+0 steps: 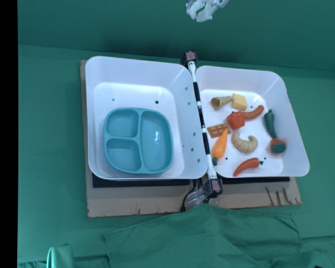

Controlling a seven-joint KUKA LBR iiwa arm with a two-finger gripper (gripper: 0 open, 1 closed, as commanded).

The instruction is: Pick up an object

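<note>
Camera view, looking down on the bench at a slant. The gripper (205, 8) appears as a pale, partly cropped shape at the top edge of the view, over the green backdrop, well apart from both bins. Whether it is parted or closed cannot be told at this size and blur.

Below the gripper and slightly to its right in the view lies the right bin (272, 78), which holds the toy foods. Nearest the gripper are a cone (221, 101) and a yellow block (239, 101), just beside each other. Farther from it come a red-orange sausage (255, 112), touching a red pepper (235, 120), and then a brown waffle piece (218, 129). A carrot (220, 145) and a croissant (244, 141) lie side by side beyond these. A red chili (246, 166) lies farthest from the gripper. Along the bin's right side are a dark green pepper (269, 124) and, past it, a round red-and-green piece (277, 146).

Below and to the left of the gripper sits the left bin (131, 73), bearing a teal divided plate (138, 140). A black-and-white bar (201, 125) runs between the two bins, its near end almost straight under the gripper. Both bins rest on a cardboard sheet (157, 207).
</note>
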